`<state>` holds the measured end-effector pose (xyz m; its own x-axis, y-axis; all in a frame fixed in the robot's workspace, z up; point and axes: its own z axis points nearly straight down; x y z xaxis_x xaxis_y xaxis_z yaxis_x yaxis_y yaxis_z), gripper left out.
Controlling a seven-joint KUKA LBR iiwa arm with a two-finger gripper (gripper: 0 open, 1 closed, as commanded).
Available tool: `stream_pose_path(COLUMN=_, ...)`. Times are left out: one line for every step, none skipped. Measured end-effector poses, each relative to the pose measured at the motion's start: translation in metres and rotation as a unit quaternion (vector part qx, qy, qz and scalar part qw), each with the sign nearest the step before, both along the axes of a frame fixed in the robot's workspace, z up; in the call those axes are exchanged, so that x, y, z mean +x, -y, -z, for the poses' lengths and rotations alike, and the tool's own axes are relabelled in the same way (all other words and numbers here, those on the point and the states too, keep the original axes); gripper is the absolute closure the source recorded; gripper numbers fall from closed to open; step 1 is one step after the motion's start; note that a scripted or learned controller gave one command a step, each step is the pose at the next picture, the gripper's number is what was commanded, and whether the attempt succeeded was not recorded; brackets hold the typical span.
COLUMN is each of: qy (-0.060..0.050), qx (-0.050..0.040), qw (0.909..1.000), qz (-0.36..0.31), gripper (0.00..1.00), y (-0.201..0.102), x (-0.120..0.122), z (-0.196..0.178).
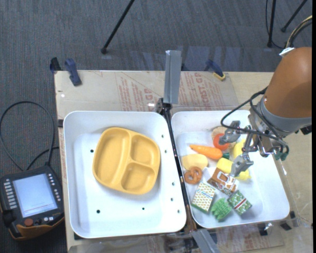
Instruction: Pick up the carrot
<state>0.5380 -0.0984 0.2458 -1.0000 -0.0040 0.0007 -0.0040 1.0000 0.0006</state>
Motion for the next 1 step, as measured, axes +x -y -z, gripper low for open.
stream_pose_path(qy=-0.006, qx=0.0024, qw=0.997, qz=-0.078, gripper=0.0, y=-0.0113, x=0.0332, z=0.1268)
